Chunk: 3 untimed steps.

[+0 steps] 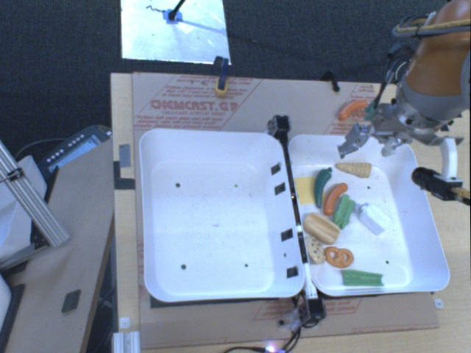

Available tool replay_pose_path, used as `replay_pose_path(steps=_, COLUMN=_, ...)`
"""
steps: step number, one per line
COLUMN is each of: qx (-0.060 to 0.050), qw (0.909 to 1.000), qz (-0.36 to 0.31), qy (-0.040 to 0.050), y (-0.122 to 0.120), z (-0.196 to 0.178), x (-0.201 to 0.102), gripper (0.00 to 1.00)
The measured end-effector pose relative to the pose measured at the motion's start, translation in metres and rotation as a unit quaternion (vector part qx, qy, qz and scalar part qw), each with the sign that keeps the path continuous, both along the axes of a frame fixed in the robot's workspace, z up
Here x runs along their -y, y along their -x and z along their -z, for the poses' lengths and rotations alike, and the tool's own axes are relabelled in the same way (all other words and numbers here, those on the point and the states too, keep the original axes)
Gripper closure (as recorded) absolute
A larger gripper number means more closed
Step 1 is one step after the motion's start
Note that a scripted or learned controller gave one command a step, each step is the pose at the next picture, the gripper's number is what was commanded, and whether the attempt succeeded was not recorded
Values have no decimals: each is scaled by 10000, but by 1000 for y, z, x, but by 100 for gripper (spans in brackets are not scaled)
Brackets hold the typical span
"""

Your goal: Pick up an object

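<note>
While over the right bin [434, 259], pincer [372, 140] open, holding nothing

Red lettering runs across the brown board [193, 103] lying under the bins, upper middle of the frame, and it looks like "CHEMCAST GP", though the letters are soft. Smaller red lines of print around it are too blurred to read.

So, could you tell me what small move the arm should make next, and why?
Probably lower the gripper toward the corn cob. It hangs above the right bin's far edge with nothing between its fingers, and the corn lies just below it, apart from the other pieces.
</note>
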State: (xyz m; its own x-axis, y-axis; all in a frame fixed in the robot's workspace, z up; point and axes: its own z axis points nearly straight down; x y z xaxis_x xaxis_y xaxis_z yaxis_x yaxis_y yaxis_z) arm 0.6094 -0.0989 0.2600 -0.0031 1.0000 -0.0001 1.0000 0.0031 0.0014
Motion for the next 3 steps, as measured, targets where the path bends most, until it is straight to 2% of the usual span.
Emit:
replay_pose_path(steps=1, qx=-60, qw=10000, qz=13, qy=-11, y=36, z=152, x=0, gripper=0)
replay_pose_path(steps=2, qx=21, qw=10000, qz=-16, qy=5, y=-17, z=176, x=-13, gripper=0)
replay_pose_path(steps=3, qx=13, qw=10000, qz=-7, qy=0, y=-16, z=164, x=-12, gripper=100)
